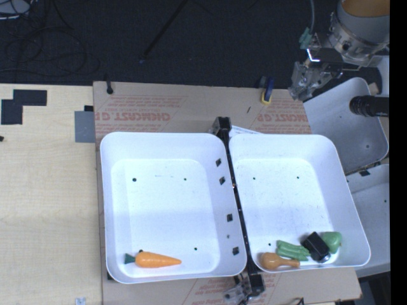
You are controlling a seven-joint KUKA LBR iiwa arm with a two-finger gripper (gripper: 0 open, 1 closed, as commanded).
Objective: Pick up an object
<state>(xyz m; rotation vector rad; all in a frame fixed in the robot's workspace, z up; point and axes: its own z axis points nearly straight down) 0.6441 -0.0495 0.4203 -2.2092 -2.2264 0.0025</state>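
Observation:
An orange carrot (158, 260) with a dark green top lies in the front left corner of the left bin (114, 170). In the front right corner of the right bin (331, 164) a small pile sits together: a tan gourd-shaped piece (278, 262), a green pod (292, 251), a black block (316, 246) and a light green piece (332, 239). My gripper (304, 84) hangs above the bench beyond the right bin's far right corner, well away from all the objects. Nothing shows between its fingers.
A cardboard sheet (165, 110) lies under both bins. A black clip divider (222, 129) joins the bins at the middle. A small yellow and blue clamp (267, 91) stands on the cardboard's far edge near the gripper. Grey metal plates (346, 116) sit at the right.

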